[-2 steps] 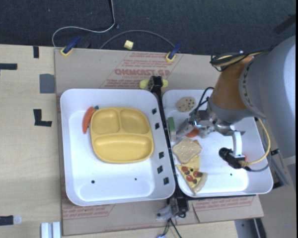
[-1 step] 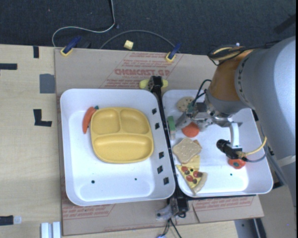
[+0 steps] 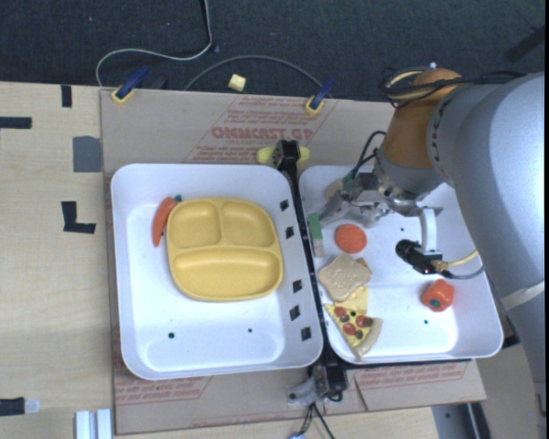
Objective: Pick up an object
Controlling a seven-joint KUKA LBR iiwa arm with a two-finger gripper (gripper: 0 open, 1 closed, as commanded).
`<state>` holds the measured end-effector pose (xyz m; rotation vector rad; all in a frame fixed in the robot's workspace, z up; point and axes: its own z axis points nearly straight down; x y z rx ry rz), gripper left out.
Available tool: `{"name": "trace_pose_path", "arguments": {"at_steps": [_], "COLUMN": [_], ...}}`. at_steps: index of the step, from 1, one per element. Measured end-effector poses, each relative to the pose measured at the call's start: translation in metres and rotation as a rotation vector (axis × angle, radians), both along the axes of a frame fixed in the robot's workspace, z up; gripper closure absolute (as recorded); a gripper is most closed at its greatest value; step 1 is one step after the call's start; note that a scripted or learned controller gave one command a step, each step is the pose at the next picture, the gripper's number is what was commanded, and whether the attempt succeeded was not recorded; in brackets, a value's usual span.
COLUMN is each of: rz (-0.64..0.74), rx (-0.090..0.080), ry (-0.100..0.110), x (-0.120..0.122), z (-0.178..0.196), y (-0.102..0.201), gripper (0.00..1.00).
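Note:
In the right bin, my gripper hangs low over the far left part, coming down from the grey arm with its orange band. Just below it lies a round orange-red slice, apart from it. Nearer the front lie a bread slice and a pizza slice. A small red tomato-like piece sits toward the right. I see nothing held in the gripper.
The left bin holds a yellow divided plate and a carrot by its left edge. A small green piece lies against the right bin's left wall. A black cable part hangs off the arm over the right bin.

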<state>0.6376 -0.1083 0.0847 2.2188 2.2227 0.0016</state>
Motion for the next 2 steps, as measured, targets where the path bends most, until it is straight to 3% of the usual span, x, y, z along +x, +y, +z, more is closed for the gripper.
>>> {"name": "trace_pose_path", "arguments": {"at_steps": [1, 2], "rz": [-0.002, -0.001], "rx": [-0.002, -0.001], "ry": [0.000, 0.001], "x": [-0.0280, -0.0272], "z": [0.0006, 0.0106], "y": [0.0015, 0.0018], "gripper": [0.00, 1.00]}}
